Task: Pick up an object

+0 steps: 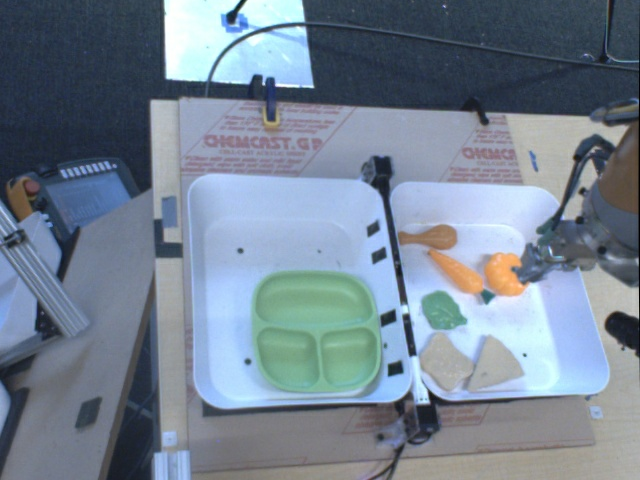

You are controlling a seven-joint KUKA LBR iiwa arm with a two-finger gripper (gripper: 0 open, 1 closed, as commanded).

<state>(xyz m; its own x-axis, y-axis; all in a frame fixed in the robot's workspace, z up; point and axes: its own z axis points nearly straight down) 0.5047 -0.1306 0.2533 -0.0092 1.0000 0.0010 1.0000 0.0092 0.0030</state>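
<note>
1. The gripper (527,266) is seen in the right bin (575,333), its fingertips at the orange fruit (504,274); whether it is gripped cannot be told.
2. "CHEMCAST GP" is read on the board (330,133) behind.

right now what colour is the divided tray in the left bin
Light green tray, seen in the camera view.
</note>
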